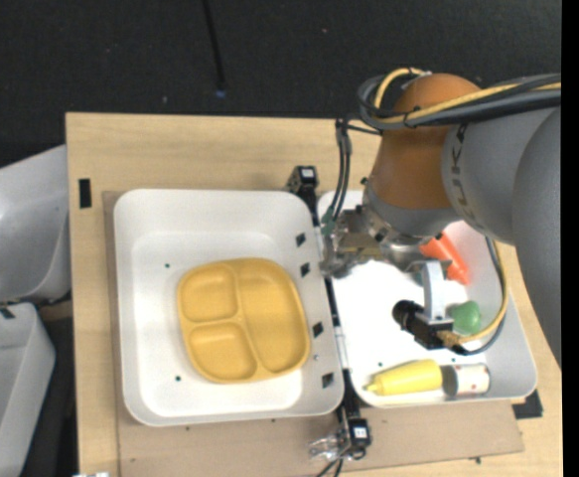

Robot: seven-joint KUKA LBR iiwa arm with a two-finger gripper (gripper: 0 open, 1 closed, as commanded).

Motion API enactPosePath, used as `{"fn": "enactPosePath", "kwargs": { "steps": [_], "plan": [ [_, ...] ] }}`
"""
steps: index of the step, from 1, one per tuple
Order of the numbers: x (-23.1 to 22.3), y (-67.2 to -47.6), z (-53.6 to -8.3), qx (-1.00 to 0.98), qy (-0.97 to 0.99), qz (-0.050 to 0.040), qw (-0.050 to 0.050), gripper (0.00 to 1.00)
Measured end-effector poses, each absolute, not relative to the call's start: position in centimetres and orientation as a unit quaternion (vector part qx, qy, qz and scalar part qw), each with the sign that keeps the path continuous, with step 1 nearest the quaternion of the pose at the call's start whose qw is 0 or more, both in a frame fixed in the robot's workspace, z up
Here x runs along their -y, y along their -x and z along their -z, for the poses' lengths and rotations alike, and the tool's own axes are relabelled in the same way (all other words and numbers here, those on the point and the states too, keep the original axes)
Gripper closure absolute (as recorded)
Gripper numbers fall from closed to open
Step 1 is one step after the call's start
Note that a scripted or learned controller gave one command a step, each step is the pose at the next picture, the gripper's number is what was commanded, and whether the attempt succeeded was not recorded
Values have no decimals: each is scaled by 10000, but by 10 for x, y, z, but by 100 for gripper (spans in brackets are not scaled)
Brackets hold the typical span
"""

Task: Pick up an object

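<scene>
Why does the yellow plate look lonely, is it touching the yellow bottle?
Apart. The camera view shows the yellow plate in the left bin and the yellow bottle in the right bin.

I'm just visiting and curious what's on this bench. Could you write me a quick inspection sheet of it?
Surface: pale wooden bench bearing two shallow white bins.
Job's things: yellow divided plastic plate in left bin; yellow bottle, small green ball, orange piece in right bin.
Clutter: nothing seen.
Grippers: gripper low over the right bin's left edge.
Cables: black and yellow cables on the arm.
Surroundings: dark floor, white casing at left.
</scene>
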State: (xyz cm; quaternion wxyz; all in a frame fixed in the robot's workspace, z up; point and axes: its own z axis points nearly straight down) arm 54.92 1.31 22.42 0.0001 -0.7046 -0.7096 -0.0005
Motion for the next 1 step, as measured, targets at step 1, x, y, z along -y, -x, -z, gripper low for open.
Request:
{"fn": "enactPosePath", "kwargs": {
  "steps": [1],
  "plan": [
    [-64,-558,-221,7098,7044,7,3,100]
  ]
}}
